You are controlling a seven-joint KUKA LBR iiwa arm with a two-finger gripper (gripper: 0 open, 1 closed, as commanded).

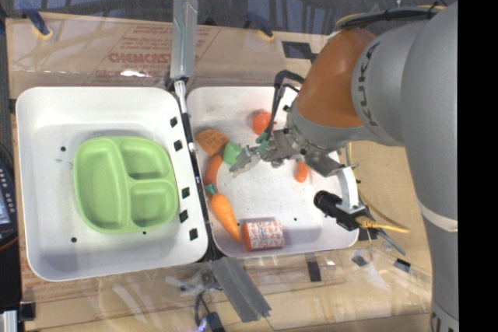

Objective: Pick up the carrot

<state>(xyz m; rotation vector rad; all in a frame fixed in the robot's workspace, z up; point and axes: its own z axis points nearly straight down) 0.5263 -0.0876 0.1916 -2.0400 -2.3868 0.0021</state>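
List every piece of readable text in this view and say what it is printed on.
"KUKA": on the grey arm, seen sideways and only partly legible.
Red lettering on the cardboard sheet behind the bins: blurred, starts something like "CHEMCAS", unsure.
Label on the small can: too small to read.

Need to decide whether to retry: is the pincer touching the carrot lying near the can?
Apart. The camera view shows the pincer up near the green piece, with bare white bin floor between it and the carrot lying beside the can.
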